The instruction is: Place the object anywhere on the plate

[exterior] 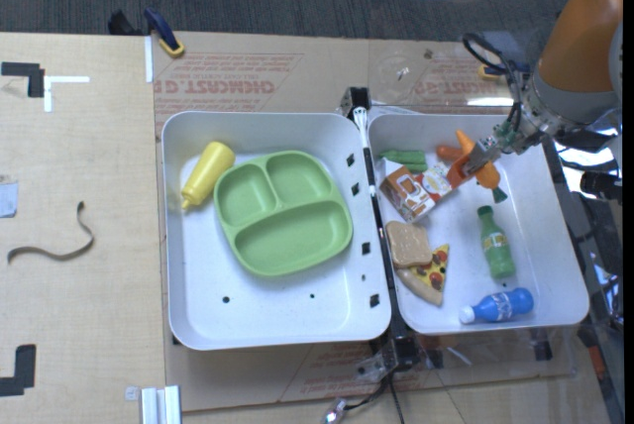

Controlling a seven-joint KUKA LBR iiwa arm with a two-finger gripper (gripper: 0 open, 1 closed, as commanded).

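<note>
While the gripper (485,158) hangs low in the right bin (555,214), its fingers pinch an orange toy carrot (466,159) beside the green pepper (404,157). Apart from it, in the left bin (198,303), lies the green plate (282,211), a yellow mustard bottle (205,172) touching its rim.

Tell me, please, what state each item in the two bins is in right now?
Green plate: nothing on it.
Yellow bottle: lying beside the plate.
Green bottle: lying down.
Blue bottle: lying down.
Orange toy: under the gripper.
Pizza slice: lying flat.
</note>
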